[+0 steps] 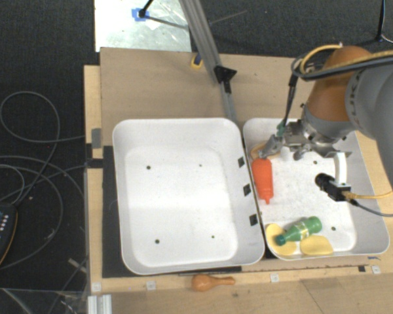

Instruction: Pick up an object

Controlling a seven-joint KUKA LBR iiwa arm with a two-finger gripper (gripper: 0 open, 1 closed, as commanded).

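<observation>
The right bin (363, 195) holds an orange carrot-shaped object (263, 178) along its left wall. A green bottle (300, 231) lies at its front, across a yellow piece (273, 235) and beside another yellow piece (315, 245). My gripper (283, 150) hangs over the back left part of this bin, just behind and to the right of the orange object's top end. Its fingers stand apart, open, with nothing between them.
The left bin (128, 175) sits beside the right one, joined by black clips (247, 190). A small orange-brown pear-shaped object (213, 281) lies on the bench in front of the bins. A grey pole (206, 38) slants over the back of the bench.
</observation>
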